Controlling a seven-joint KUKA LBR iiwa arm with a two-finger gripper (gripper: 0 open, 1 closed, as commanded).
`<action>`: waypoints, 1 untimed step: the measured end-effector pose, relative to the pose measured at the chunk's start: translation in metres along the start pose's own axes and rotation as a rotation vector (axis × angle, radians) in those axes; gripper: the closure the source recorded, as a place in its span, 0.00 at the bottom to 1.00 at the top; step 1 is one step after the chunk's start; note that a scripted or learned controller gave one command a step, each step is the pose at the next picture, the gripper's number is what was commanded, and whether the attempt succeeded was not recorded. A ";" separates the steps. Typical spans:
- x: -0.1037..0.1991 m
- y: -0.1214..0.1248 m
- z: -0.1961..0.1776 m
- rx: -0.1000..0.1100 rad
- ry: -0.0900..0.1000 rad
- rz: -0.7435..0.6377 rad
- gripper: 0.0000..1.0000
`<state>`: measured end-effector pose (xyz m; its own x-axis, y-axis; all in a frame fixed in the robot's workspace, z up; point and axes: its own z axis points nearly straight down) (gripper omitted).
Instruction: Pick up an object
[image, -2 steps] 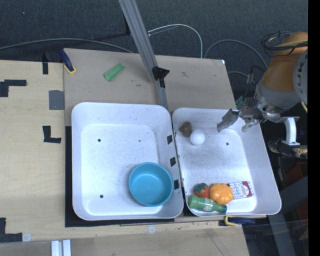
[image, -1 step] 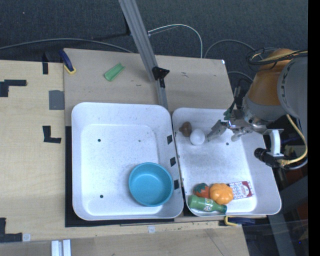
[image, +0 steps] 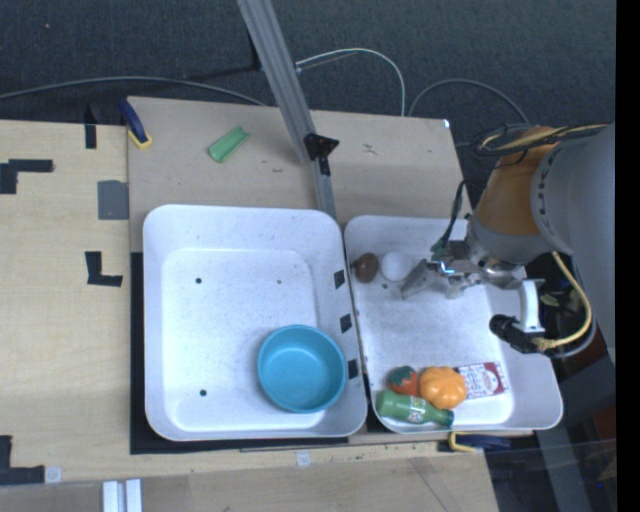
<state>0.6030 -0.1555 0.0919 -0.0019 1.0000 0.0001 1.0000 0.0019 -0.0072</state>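
Bins (image: 170, 300) white, finely speckled. Bowl (image: 301, 367) light blue. Ball (image: 442, 386) orange, bottle (image: 411, 409) green. Small brown ball (image: 367, 266) beside white one (image: 396, 265). Green block (image: 228, 144) on tan bench (image: 60, 300).

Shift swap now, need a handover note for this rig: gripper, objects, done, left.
Gripper: low in the upper part of the right white bin, nothing visibly held.
Beside it: small brown round object and small white round object.
Near edge of that bin: orange round object, green bottle, red-and-white packet.
Left white bin: blue round bowl.
Done: no pick evident.
Left: grasp and lift one object.
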 end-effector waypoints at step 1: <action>0.000 0.001 -0.014 -0.004 0.000 -0.001 1.00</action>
<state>0.6045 -0.1551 0.1054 -0.0030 1.0000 0.0003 1.0000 0.0030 -0.0028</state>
